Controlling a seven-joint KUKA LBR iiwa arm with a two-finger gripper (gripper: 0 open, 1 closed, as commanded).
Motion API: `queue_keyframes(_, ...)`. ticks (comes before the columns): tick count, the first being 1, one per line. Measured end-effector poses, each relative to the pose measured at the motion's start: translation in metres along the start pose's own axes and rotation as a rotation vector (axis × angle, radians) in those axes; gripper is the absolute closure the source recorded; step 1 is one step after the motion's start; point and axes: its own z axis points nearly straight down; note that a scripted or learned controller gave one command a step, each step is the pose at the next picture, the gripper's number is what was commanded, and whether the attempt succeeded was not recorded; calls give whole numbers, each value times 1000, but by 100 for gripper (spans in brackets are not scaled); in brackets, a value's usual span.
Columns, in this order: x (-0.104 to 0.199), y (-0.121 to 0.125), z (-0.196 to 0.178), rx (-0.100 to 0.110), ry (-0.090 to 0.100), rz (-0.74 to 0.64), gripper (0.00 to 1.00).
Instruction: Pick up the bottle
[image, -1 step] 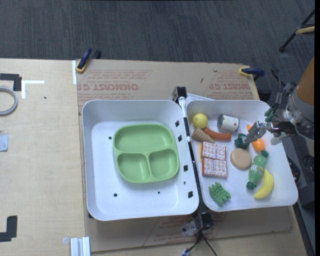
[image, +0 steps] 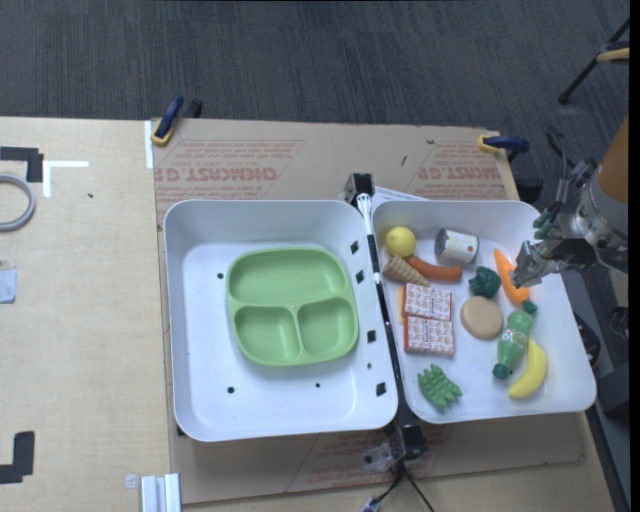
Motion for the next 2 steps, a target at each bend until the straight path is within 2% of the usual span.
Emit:
queue_keyframes(1, 86, -35, 72, 2, 1, 321, 100)
queue_keyframes(2, 161, -35, 92, 2, 1, 469, 100)
